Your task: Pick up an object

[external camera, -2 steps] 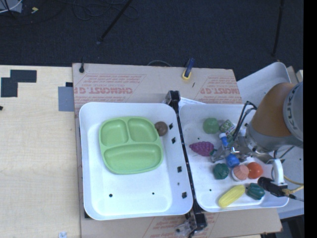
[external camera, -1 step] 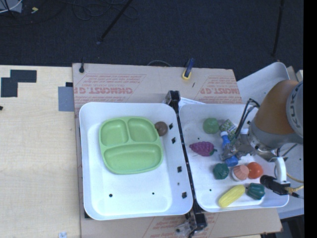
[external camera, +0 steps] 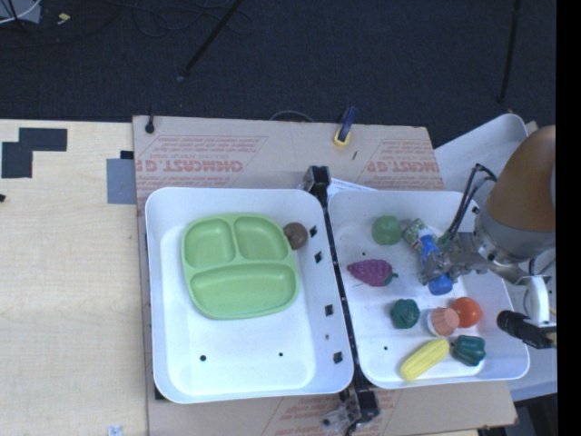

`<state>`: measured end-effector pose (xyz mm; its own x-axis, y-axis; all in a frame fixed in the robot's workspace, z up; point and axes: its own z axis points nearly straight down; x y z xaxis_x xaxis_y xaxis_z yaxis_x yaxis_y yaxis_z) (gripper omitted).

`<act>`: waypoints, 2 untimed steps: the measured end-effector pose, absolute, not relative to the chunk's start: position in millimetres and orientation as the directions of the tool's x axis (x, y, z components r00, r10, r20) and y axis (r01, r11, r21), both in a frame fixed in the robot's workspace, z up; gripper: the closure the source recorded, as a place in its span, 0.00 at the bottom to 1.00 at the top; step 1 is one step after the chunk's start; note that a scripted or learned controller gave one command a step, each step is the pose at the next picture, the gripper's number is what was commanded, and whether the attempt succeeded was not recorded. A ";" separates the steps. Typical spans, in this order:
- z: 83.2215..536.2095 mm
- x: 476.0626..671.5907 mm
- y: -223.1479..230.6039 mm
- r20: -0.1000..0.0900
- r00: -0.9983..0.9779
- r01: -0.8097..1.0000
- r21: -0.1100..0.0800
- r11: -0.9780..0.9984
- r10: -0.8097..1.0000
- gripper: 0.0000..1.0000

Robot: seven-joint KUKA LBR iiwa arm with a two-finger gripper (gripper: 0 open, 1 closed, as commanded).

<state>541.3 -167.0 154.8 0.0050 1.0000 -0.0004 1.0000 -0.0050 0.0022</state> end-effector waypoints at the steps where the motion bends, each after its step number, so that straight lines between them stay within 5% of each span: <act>1: 217.5 538.7 -170.1 -0.001 0.000 1.000 0.004 0.000 1.000 1.00; 2: 227.9 538.8 -171.0 0.001 0.000 1.000 0.000 0.000 1.000 1.00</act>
